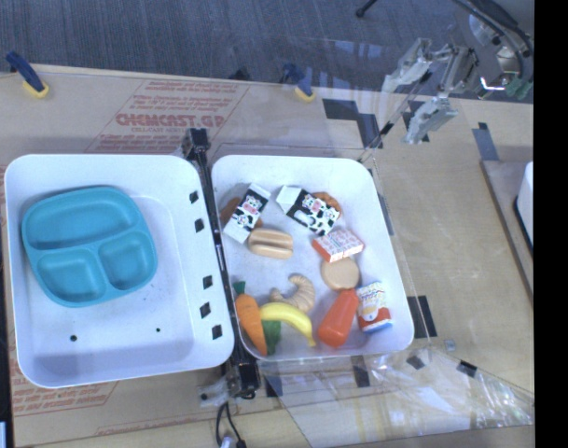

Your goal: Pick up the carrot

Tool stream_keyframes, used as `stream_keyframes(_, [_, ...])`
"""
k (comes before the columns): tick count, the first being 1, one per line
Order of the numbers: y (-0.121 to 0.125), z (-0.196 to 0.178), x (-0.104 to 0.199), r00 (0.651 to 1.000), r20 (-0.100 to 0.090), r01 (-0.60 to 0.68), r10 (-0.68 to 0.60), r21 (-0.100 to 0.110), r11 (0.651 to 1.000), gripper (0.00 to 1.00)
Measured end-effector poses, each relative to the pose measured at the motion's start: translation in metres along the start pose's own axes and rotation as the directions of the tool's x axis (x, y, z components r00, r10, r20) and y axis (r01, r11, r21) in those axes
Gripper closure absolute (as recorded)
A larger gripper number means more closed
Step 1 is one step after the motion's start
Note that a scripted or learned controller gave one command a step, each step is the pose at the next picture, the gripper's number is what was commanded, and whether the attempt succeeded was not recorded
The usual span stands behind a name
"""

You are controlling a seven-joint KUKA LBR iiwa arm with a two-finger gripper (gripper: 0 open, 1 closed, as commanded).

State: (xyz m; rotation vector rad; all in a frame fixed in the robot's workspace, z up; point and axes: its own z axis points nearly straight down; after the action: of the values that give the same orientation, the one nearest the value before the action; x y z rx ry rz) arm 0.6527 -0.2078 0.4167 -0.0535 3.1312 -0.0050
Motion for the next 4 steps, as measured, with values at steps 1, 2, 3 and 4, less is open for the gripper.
stream_keyframes(1, [0.028,0.082,-0.005,0.975,-0.012,-0.222,0.222,-0.001,0.975,0.00])
stream_keyframes(2, [0.029,0.068,-0.007,0.976,-0.002,-0.217,0.217,0.001,0.976,1.00])
stream_keyframes(3, [0.112,0.017,0.046,0.960,-0.001,0.281,-0.281,-0.002,0.960,1.00])
stream_keyframes(4, [0.111,0.018,0.046,0.960,-0.003,0.279,-0.279,-0.003,0.960,0.00])
